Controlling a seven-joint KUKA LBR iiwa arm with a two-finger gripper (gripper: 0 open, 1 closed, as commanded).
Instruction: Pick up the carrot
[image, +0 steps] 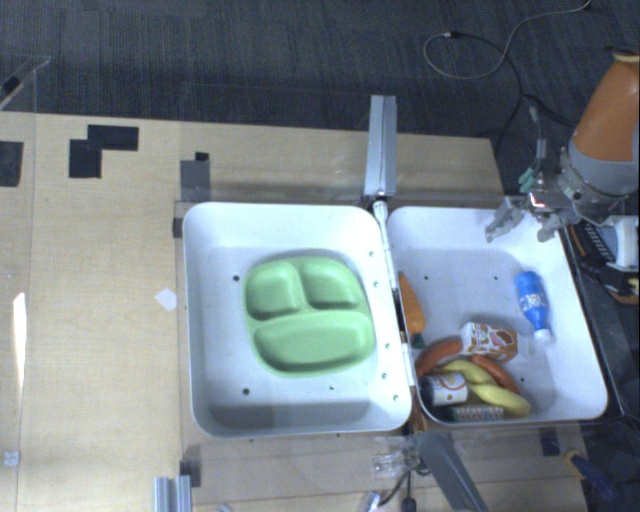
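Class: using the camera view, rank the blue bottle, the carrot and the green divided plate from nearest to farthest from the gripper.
1. Blue bottle, right bin, just below the gripper.
2. Carrot, against the right bin's left wall.
3. Green divided plate, in the left bin.

Two white bins side by side, arm at the right bin's upper corner.

The left bin (205, 300) holds a green divided tray (308, 313) at its centre. In the right bin (470, 262), the carrot (410, 308) lies at 9 o'clock along the dividing wall. At 6 o'clock is a cluster: a banana (492, 392), a red sausage-like piece (445, 352), a small brown-and-white packet (489, 339) and a dark can (446, 390), touching one another. A blue bottle (533, 303) lies at 3 o'clock, apart from the cluster. The gripper (525, 217) hangs over the bin's 1 o'clock corner, its fingers spread with nothing between them, well apart from the carrot.
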